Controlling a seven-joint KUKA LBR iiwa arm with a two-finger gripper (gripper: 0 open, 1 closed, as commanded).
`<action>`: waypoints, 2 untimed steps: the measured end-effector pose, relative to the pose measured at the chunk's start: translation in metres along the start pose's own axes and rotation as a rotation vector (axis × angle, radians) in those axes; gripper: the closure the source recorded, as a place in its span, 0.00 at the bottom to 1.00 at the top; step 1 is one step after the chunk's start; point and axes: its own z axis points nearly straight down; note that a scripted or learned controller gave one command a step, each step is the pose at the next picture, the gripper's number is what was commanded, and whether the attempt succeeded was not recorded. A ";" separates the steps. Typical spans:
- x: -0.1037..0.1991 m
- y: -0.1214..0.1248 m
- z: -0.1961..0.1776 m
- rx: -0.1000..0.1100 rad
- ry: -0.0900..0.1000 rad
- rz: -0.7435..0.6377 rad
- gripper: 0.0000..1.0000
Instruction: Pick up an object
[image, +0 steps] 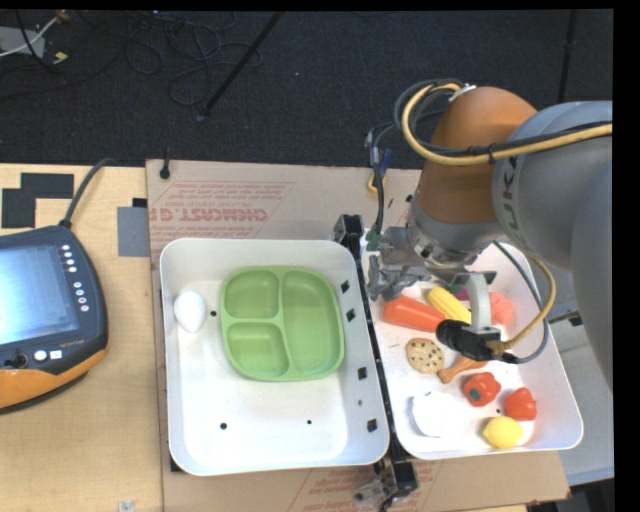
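Right now I have the gripper (384, 282) low over the near-left corner of the right bin (552, 385), close against the wall it shares with the left bin (260, 435). From this slanted overhead view the wrist of the arm (560, 170) blocks too much of it, so I cannot tell whether the gripper is spread or pressed together, and I see nothing pinched in it.

The closest candidate is the orange carrot (412, 313), lying on the bin floor just beside the gripper, on the side toward the bin's middle, its length running away from the shared wall. I cannot tell whether they touch. A yellow corn cob (446, 302) lies just beyond the carrot, and a pink piece (499, 306) sits past that.

Lower in the same bin I count 5 more things: a chocolate-chip cookie (424, 354) near the carrot, a red pepper (481, 388), a second red piece (519, 403), a yellow lemon (503, 432) and a white lump (432, 415). All of these are well apart from the gripper.

The left bin holds a green plate (282, 323) with 3 compartments and a white egg (189, 310) just beside its left edge. A control pendant (40, 310) rests on the bench to the left of both bins.
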 end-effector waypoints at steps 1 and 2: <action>0.043 0.003 0.009 0.001 -0.002 0.002 1.00; 0.064 0.007 0.011 0.001 -0.003 0.003 1.00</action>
